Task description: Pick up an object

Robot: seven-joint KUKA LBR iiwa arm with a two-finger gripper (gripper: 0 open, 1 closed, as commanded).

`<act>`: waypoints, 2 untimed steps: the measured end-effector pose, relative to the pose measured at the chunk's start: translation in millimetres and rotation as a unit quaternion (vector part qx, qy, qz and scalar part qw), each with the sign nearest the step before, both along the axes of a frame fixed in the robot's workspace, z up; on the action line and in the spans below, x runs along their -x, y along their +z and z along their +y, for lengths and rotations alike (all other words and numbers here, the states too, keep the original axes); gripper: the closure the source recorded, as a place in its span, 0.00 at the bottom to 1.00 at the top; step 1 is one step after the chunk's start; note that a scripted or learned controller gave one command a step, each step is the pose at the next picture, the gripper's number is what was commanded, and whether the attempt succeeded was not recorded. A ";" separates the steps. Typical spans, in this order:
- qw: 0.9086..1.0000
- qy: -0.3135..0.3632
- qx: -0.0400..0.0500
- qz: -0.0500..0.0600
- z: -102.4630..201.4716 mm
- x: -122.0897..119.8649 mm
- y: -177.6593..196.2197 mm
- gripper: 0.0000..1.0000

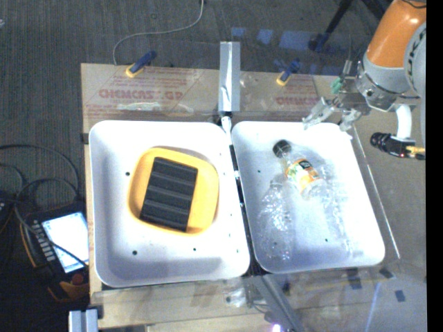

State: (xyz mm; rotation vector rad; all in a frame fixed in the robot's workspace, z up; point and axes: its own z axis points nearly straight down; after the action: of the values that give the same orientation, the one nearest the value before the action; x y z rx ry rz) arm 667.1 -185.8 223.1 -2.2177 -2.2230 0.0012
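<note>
The desk (138,92) carries two shallow white bins side by side.

Left bin (111,254): a yellow dish (208,185) with rounded corners lies near the centre. A black ribbed block (168,194) rests on top of the dish, slightly rotated relative to the bin walls. The dish rim shows on all sides of the block.

Right bin (367,247): a clear plastic bottle (299,171) lies on its side in the upper half of the bin. Its black cap (280,147) points toward the far left corner, and an orange and white label wraps the body. Crumpled clear plastic film (277,216) spreads across the bin floor below and beside the bottle, touching it.

Arm: the grey arm with its orange band (393,33) enters at the upper right. The gripper (331,114) hangs over the far right corner of the right bin, at the rim, above and to the right of the bottle and apart from it. The fingers (315,116) are spread, and nothing lies between them.

Surroundings: two clamps, blue with yellow grips (140,63), hold the far edge of the desk. A metal strip (229,78) runs along the gap between the bins at the far side. A handheld device with a lit screen (59,237) and black cables lie on the grey floor to the left of the desk.
</note>
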 end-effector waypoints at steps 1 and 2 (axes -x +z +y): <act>0.997 0.076 0.000 -0.001 30.8 24.9 -128.5 0.00; 0.996 0.085 0.003 -0.007 36.1 65.6 -131.9 0.00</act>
State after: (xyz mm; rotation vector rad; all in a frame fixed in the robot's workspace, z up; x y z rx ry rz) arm 601.5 -149.7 91.2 -2.0306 -2.4145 -0.0081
